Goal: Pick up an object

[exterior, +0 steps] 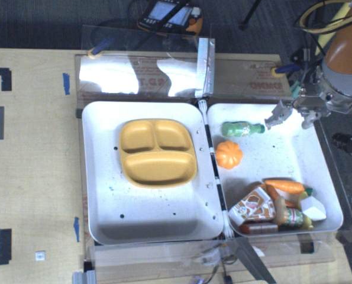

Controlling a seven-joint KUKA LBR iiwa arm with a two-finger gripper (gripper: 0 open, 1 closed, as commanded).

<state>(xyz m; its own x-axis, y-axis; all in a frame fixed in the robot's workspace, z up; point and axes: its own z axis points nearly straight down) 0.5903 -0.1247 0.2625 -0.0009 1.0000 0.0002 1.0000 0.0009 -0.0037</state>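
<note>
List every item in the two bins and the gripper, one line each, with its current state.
Gripper: open, above the right bin's far side, holding nothing.
Green bottle: lying on its side.
Small orange pumpkin: upright, stem up.
Yellow divided plate: flat in the left bin.
Carrot: lying atop the pile.
Carton: lying flat.

Lighting bright and even, from overhead. Strong glare on the clear panel (137, 76) at 12 o'clock, whiting out its surface. Right bin (317, 158) washed out at its 1 o'clock corner. Left bin (99, 158) shows soft shadow along its 6 o'clock wall. Floor at 12 o'clock dim. Focus soft throughout; hand (291, 114) slightly blurred. Worktop (34, 158) evenly lit.
</note>
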